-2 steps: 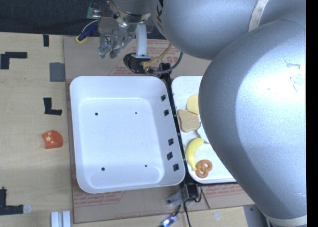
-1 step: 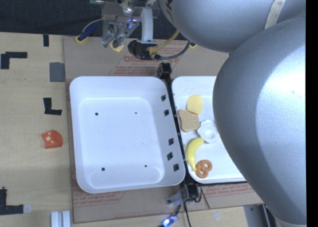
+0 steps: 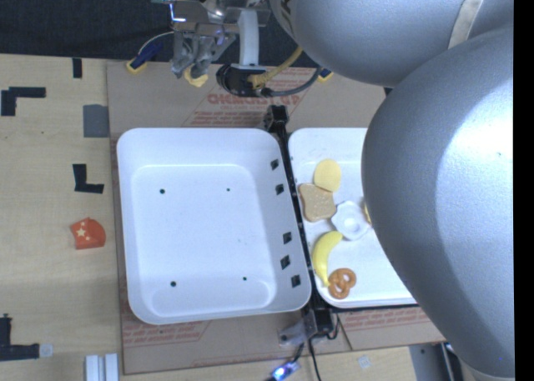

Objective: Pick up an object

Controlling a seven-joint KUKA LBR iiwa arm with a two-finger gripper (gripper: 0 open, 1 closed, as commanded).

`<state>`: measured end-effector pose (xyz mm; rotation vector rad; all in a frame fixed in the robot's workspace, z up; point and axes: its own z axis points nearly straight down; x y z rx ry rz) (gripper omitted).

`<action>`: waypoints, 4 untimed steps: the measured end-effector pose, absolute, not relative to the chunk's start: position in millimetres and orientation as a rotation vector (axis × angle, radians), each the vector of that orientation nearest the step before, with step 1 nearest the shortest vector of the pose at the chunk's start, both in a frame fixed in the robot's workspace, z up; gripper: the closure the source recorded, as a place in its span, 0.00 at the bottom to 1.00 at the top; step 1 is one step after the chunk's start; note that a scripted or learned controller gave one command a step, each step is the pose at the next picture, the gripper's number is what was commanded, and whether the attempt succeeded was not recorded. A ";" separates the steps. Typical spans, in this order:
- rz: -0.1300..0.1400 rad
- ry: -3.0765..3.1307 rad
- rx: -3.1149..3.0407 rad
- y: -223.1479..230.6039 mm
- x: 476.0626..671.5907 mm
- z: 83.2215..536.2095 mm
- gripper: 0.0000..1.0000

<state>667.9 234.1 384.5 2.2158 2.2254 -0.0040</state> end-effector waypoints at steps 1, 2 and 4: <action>-0.007 2.227 2.213 234.9 667.7 394.0 1.00; -0.009 2.229 2.211 235.5 667.6 403.5 1.00; -0.015 2.231 2.206 236.6 667.4 422.7 1.00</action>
